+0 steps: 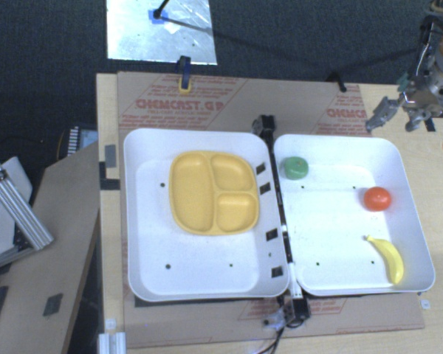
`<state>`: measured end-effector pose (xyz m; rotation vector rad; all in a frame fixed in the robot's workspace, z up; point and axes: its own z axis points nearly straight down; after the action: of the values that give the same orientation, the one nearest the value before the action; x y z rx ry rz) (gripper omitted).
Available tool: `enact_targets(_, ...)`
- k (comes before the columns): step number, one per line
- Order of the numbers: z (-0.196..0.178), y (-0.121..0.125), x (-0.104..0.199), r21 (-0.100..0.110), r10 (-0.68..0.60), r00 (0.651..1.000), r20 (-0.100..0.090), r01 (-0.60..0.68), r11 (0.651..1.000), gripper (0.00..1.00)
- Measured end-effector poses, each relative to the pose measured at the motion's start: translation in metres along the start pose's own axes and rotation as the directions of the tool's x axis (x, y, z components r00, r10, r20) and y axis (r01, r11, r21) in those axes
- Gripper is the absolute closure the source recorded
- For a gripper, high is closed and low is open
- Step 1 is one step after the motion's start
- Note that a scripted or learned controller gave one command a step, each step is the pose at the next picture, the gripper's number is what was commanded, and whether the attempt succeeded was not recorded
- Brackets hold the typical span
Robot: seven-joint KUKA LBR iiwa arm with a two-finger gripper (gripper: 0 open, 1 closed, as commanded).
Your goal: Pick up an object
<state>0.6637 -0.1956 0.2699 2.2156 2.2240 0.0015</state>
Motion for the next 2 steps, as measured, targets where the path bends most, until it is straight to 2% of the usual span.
enact_targets(2,0.123,-0.007,0.005,0.004,0.002,1.000,-0.001,-0.002,1.000,0.00)
